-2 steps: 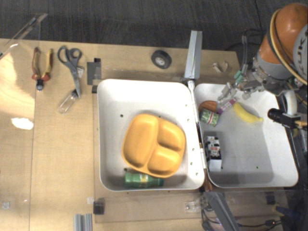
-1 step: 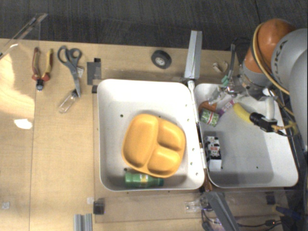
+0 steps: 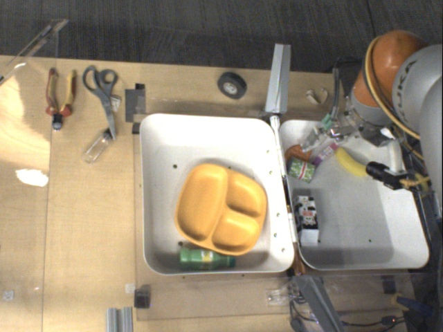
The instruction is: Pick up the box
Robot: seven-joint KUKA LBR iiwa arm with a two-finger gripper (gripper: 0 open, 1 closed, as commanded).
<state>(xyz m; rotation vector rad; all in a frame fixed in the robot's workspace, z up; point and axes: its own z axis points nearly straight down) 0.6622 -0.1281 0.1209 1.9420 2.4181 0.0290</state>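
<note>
clutter crowds the gripper [image 3: 325,133] at the right bin's [image 3: 360,254] far corner, fingers unreadable; the box [image 3: 306,213] lies apart, so it may grab wrongly.

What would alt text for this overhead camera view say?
A grey and orange robot arm reaches into the right white bin, over a small box and a banana. The left bin holds a yellow divided plate.

Single fixed overhead camera, tilted slightly, looking down from moderate height on the bench [image 3: 83,241] and both white bins [image 3: 159,185].
</note>
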